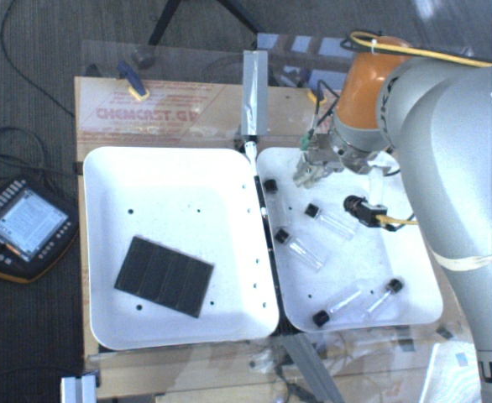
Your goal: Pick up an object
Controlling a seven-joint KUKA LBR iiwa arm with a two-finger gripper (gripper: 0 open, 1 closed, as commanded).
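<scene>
My gripper (311, 171) hangs over the far edge of the right bin (414, 313), below the orange band on the arm. Several clear vials with black caps lie in that bin. One vial (332, 221) lies just in front of the gripper, and another (299, 248) is toward the bin's left wall. Two more vials (340, 304) (383, 297) rest near the front edge. A small black cap (269, 185) sits by the far left corner. Nothing shows as held.
A flat black ribbed pad (164, 276) lies in the left bin (103, 191). A black and yellow connector (363, 210) hangs off the arm over the right bin. The arm's grey body covers the right side. A teach pendant (21, 225) lies on the floor at left.
</scene>
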